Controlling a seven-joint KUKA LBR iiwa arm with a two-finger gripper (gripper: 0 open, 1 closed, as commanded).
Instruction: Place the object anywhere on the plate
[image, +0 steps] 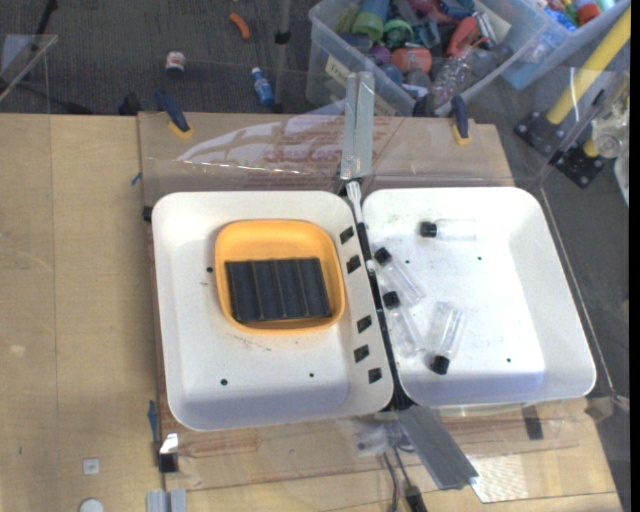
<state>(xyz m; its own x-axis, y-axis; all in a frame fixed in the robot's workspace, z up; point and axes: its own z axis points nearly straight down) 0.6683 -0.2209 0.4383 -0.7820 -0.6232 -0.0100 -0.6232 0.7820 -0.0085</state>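
Observation:
An orange square plate (232, 242) with rounded corners lies in the left bin (190, 370), a little above its middle. On the plate rests a flat black ribbed block (279, 290), covering most of the plate's floor and lying level. In the right bin (525, 260) several clear plastic vials with black caps lie scattered: one near the back (447, 230), one near the divider (395, 272), and one toward the front (445, 332).
A row of black tabs (360, 300) runs along the seam between the bins. A metal post (357, 125) stands behind the seam. A clear tub of colourful toys (430, 40) sits beyond the bench, and yellow-handled clamps (176, 115) grip the back board.

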